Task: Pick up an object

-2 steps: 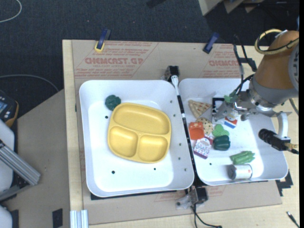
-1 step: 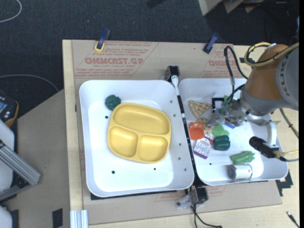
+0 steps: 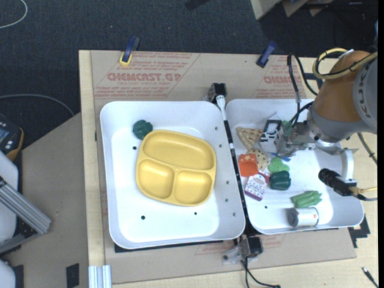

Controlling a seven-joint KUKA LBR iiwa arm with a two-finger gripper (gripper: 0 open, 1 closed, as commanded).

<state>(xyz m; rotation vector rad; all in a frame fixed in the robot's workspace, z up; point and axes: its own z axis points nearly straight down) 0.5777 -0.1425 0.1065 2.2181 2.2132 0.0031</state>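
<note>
My gripper (image 3: 282,144) hangs low over the middle of the right bin (image 3: 270,213), on the grey arm with its orange band (image 3: 339,89). Just below it lie a light green piece (image 3: 278,164) and a dark green pepper (image 3: 280,180). To its left are a tan pizza-like wedge (image 3: 248,136) and an orange-red block (image 3: 248,164). A pink and white packet (image 3: 255,188), a green pod (image 3: 306,198) and a white and grey can (image 3: 304,217) lie nearer the front. I see nothing held by the gripper.
The left bin (image 3: 120,179) holds a yellow divided plate (image 3: 176,167) and a small dark green lump (image 3: 143,128) at its back left. A black fitting with a cable (image 3: 334,182) sits at the right bin's right side. The bins' shared wall (image 3: 231,161) runs between them.
</note>
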